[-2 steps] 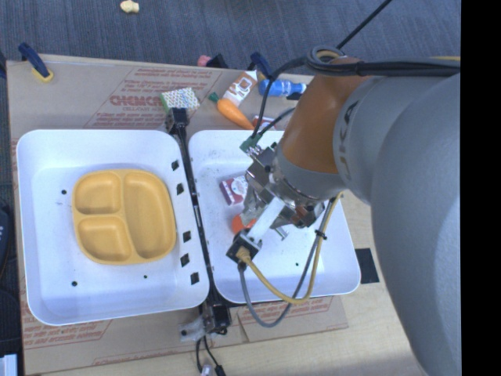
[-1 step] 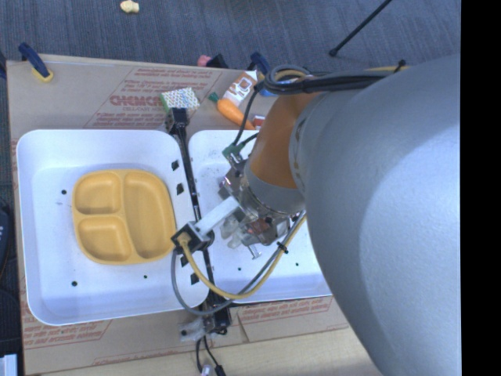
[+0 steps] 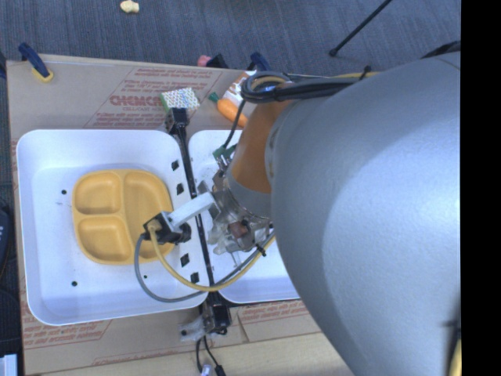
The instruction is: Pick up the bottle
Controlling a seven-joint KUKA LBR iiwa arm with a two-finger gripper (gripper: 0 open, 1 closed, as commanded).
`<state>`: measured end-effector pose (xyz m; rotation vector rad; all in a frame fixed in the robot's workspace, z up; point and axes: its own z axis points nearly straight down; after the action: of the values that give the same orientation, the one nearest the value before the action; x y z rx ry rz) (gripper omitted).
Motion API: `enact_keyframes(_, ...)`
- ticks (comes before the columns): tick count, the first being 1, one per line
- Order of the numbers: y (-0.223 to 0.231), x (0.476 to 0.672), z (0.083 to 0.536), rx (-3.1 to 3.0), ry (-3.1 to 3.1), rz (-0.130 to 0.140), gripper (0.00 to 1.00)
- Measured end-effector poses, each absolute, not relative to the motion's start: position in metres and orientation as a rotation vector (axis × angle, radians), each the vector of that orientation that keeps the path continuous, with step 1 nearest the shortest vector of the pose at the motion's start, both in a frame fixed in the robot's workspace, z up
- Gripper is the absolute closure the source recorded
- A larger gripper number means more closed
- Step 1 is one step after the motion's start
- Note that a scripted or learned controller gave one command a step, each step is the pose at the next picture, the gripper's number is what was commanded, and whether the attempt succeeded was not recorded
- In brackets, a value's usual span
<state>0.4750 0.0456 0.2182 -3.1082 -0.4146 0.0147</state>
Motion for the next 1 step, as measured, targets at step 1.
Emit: enact_keyframes(1,0.0451,0.4762,0.2458,-3.056,-0.717,0.004,1.00)
